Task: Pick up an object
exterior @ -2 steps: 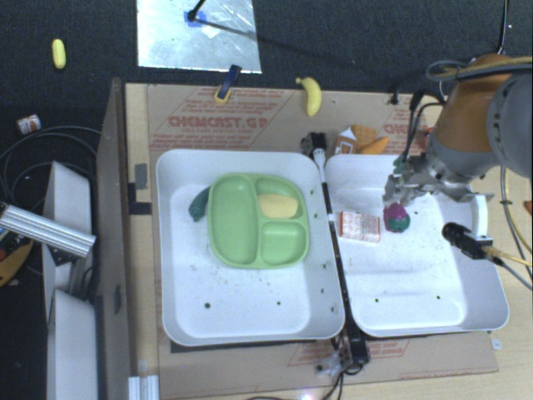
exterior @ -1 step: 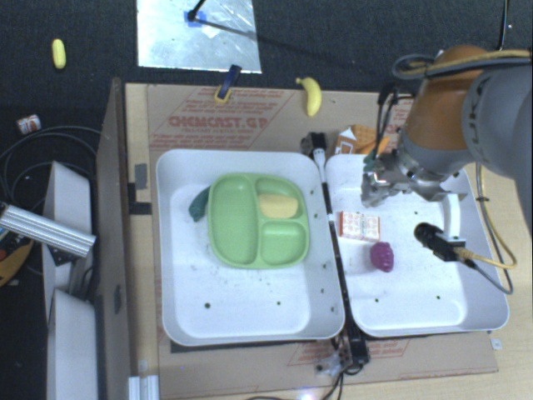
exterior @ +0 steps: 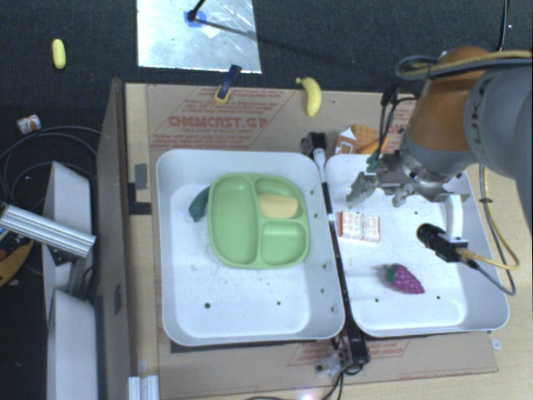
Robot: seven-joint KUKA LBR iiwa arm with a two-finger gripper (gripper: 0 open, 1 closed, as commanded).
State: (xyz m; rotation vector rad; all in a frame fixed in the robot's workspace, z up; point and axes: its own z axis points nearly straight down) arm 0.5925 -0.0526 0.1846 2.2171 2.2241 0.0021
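– In the bin on the arm's side, a shallow white bin (exterior: 450,302), what sits nearest the two-finger gripper (exterior: 381,192)?

– A small white packet with red print (exterior: 360,226). It lies flat by the bin's left wall, about midway between the back and front edges. The gripper hangs over the back half of the bin, so the packet is just frontward of it and slightly toward that wall.

– Is the gripper holding anything?

– No. Its fingers are spread apart with nothing between them.

– How does the packet lie?

– Its long side runs roughly across the bin, wall to wall. The finger spread looks to run much the same way, so a wrist turn would likely help.

– Any crowding?

– The wall is close on one side. A purple bunch of toy grapes (exterior: 403,279) lies apart, nearer the front edge, on bare floor.
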